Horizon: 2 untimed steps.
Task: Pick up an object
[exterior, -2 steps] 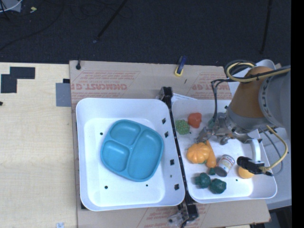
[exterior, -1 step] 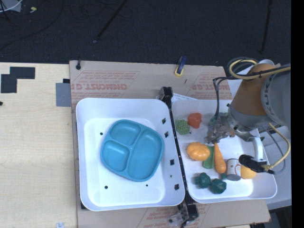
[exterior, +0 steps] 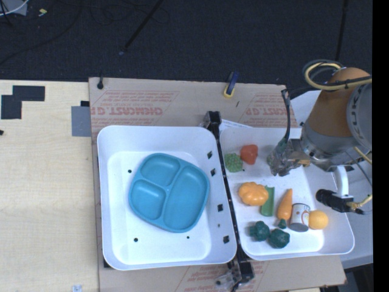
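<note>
The right white bin [exterior: 340,241] holds several small toy foods. A red piece [exterior: 248,154] and a green bumpy piece [exterior: 233,162] lie at its upper left. An orange-yellow pepper [exterior: 253,193], a dark green stick [exterior: 268,201] and an orange carrot [exterior: 284,204] lie in the middle. A small tin [exterior: 298,218], a yellow ball [exterior: 318,220] and two dark teal pieces [exterior: 269,234] sit near the front. My gripper [exterior: 280,162] hangs low over the bin's upper middle, right of the red piece, with nothing seen between its fingers.
The left white bin [exterior: 112,236] holds a blue divided plate [exterior: 168,191]. A black divider [exterior: 222,181] runs between the bins. The arm's grey body and orange band [exterior: 333,111] cover the right bin's far right corner. Cardboard [exterior: 152,102] lies under both bins.
</note>
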Available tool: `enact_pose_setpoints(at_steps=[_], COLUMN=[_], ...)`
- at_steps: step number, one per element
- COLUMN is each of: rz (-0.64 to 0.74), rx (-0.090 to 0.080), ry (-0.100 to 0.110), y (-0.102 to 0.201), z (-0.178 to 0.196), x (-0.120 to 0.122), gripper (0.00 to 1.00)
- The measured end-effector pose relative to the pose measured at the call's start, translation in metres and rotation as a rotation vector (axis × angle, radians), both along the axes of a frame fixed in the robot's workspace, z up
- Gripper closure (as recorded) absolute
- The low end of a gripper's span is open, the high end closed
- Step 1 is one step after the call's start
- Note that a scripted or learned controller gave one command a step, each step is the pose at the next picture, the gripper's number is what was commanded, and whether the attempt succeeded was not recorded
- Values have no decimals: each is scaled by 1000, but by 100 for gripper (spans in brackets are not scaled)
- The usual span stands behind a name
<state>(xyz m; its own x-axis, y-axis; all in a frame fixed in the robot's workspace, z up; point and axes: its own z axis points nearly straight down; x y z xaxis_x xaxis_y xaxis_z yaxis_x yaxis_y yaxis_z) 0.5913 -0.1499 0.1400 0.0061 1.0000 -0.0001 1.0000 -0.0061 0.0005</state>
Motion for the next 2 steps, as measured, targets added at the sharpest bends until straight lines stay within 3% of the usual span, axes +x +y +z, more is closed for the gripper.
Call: enact_pose_setpoints(at_steps=[2], rz=[6], rx=[0], ry=[-1], y=[-9], z=[90], x=[8], gripper=[100])
